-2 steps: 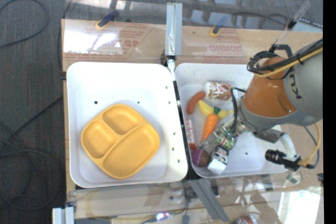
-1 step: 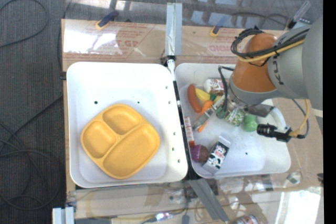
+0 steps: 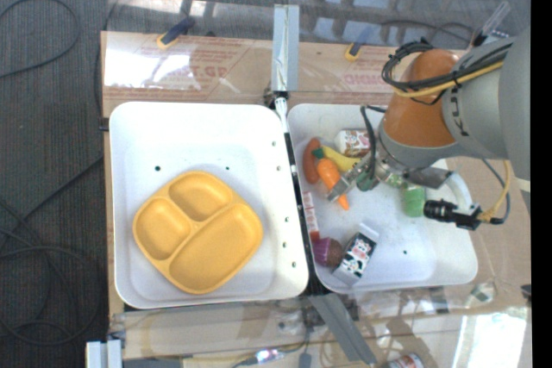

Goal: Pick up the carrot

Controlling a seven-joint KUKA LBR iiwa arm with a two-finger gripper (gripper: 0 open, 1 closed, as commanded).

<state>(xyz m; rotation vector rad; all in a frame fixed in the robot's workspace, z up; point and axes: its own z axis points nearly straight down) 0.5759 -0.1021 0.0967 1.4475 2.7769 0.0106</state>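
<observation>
Your hand [image 3: 352, 183] sits low in the right bin [image 3: 448, 267], fingers apart just beside the carrot [image 3: 331, 177], which lies at the bin's left side by the banana [image 3: 336, 156], probably lining up a grasp.

The arm comes in from the right side, grey body with the orange band bulging right above the wrist, black cables looped over the top of it. The wrist is angled down and to the left, and the gripper [image 3: 348, 183] sits low with its fingers [image 3: 338, 188] pointing left, slightly apart.
</observation>
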